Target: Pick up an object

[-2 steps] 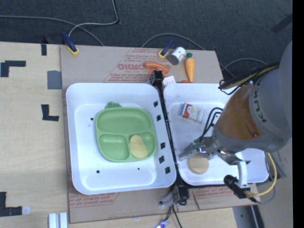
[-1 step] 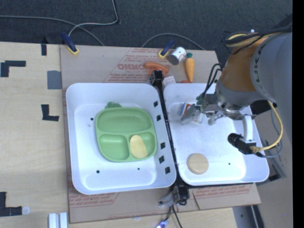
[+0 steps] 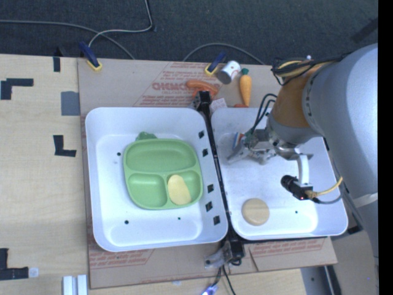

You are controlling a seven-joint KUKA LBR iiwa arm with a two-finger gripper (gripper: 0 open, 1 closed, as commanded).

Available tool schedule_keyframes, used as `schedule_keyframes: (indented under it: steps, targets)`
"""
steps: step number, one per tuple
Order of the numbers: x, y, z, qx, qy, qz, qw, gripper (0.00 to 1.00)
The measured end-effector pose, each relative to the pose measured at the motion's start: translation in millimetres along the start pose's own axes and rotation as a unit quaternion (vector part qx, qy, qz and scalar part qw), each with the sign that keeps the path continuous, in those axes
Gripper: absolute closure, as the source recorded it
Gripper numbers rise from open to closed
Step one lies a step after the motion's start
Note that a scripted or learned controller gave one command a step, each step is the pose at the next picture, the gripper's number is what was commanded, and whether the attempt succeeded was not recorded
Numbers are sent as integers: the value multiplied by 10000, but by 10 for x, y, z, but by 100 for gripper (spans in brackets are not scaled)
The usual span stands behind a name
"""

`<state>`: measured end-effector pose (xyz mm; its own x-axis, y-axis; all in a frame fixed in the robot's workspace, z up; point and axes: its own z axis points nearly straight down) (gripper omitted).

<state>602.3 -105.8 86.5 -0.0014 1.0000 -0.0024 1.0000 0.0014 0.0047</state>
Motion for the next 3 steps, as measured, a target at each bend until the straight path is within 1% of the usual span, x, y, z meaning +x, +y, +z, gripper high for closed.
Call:
schedule_keyframes:
  steps: [1, 2, 3]
  targets:
    - [124, 554, 14, 13, 5, -6, 10000, 0]
    - [87, 664, 16, 17, 4, -6, 10000, 0]
    - [86, 665, -85, 20, -9, -14, 10000, 100]
